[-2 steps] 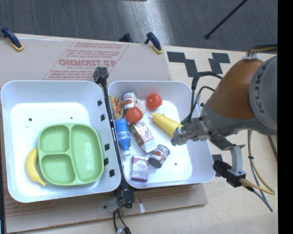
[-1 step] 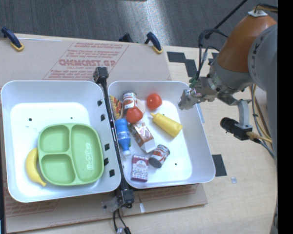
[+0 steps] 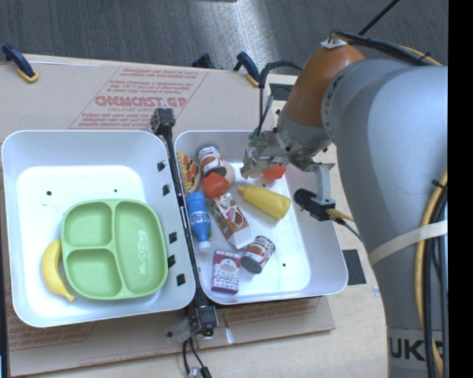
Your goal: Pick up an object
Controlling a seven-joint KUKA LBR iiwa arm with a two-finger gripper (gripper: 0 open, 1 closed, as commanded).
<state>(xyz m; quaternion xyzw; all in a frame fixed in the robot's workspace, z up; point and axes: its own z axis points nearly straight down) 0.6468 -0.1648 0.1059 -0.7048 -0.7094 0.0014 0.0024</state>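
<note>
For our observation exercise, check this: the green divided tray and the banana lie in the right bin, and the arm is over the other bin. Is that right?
Not quite. The camera view shows the green divided tray and the banana in the left bin; the arm's gripper is over the right bin.

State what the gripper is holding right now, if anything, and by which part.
It cannot be told. The gripper sits low in the right bin, over an orange-red item just above the yellow bottle, but no grasp is visible.
</note>
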